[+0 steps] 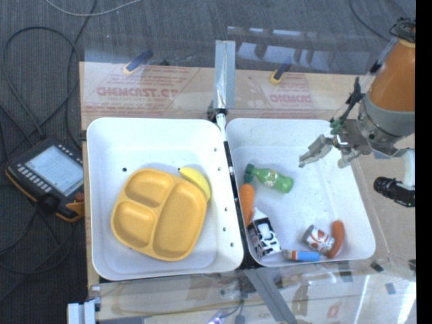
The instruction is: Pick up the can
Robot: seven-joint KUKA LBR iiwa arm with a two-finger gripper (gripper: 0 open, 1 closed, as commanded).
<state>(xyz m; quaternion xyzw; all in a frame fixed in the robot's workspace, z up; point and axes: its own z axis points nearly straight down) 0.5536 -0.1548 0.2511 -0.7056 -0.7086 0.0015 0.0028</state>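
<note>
The can lies on its side at the near edge of the right bin, close to the near right corner. It is hemmed in: one sausage touches its right side and one blue marker lies just in front along the rim. To its left sits one black-and-white carton against the bin's dividing wall, with one carrot just behind it. Farther in lies one green bottle on its side. The middle and right of this bin's floor are bare, giving open room. The left bin bears one yellow divided tray and one banana. Farthest, the tool hangs over the right bin's far right part, its fingers spread and holding nothing, well apart from the can.
</note>
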